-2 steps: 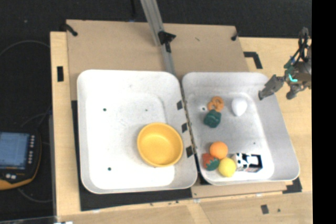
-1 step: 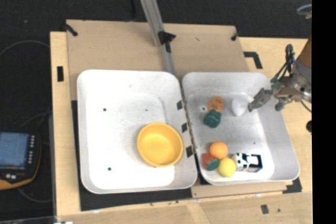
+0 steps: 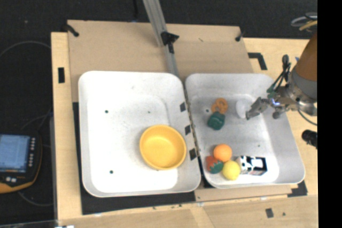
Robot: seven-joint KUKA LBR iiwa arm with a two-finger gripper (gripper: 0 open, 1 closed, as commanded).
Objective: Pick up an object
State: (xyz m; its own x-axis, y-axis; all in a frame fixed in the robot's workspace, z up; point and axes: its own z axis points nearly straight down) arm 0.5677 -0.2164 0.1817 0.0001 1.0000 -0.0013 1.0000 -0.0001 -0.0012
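Your gripper (image 3: pixel 255 108) hovers over the right bin (image 3: pixel 278 171), near its upper right. Whether it holds anything, you cannot tell. The nearest object, a green toy (image 3: pixel 216 122) with an orange piece (image 3: pixel 219 105), lies just to its left.

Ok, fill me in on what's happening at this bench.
A grey arm with an orange band reaches in from the right, its hand low over the upper part of the right bin, beside a small white object. Nothing is visibly held between its fingers. The right bin also holds a green piece with an orange piece above it, plus an orange ball, a yellow ball and a black-and-white item. A yellow bowl sits in the left bin.
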